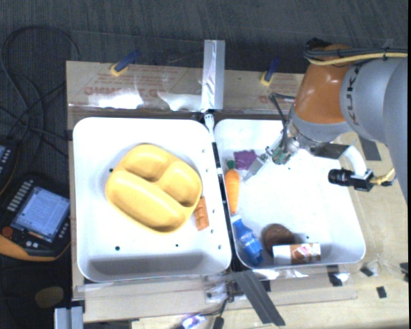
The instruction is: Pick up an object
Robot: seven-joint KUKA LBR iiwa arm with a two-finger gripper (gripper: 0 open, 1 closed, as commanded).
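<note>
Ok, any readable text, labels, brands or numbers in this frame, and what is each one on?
"KUKA": partly legible dark lettering running down the grey arm beside its orange band.
White bottle in the right bin: label print too blurred to read.
Handheld pendant left of the bench: screen too small to read.

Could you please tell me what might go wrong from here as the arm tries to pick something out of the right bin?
1. The tool hangs beside the small purple block, which sits close to the orange plastic carrot; a grab could nudge both.
2. The blue plastic bottle, brown rounded lump and white tube with a red label crowd the right white bin's near wall, leaving little room for a grasp.
</note>
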